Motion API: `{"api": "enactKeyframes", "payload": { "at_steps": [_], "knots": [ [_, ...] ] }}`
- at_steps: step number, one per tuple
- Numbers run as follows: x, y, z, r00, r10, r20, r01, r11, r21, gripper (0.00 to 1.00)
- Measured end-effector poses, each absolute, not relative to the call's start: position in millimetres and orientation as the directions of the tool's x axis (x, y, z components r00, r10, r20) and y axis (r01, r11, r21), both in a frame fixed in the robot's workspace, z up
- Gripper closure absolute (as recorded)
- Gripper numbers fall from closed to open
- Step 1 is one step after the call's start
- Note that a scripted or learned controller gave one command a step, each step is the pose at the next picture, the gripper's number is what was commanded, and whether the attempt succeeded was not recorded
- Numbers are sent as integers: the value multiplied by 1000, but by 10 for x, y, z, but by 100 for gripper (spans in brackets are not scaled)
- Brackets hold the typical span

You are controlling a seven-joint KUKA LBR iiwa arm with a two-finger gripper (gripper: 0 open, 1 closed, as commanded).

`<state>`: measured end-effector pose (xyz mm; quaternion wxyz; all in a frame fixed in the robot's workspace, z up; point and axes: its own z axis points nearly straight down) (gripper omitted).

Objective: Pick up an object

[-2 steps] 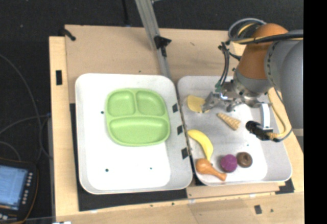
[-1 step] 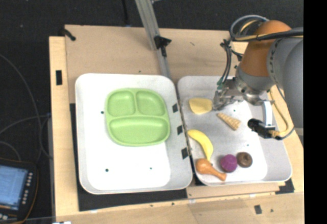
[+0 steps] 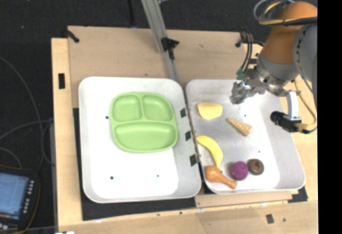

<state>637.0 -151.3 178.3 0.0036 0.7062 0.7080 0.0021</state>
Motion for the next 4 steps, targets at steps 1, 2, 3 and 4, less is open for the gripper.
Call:
{"api": "enactKeyframes", "payload": {
  "at_steps": [1, 2, 3, 4],
  "knots": [
    [6422, -1621, 2337, -2, 1000, -3, 1000, 2, 8, 100],
    [6430, -1625, 2448, -3, 1000, -1, 1000, 3, 3, 100],
    [6468, -1064, 2370, -6, 1000, 1, 1000, 6, 1, 100],
    [6397, -506, 2294, -6, 1000, 1, 1000, 6, 0, 100]
  ]
}}
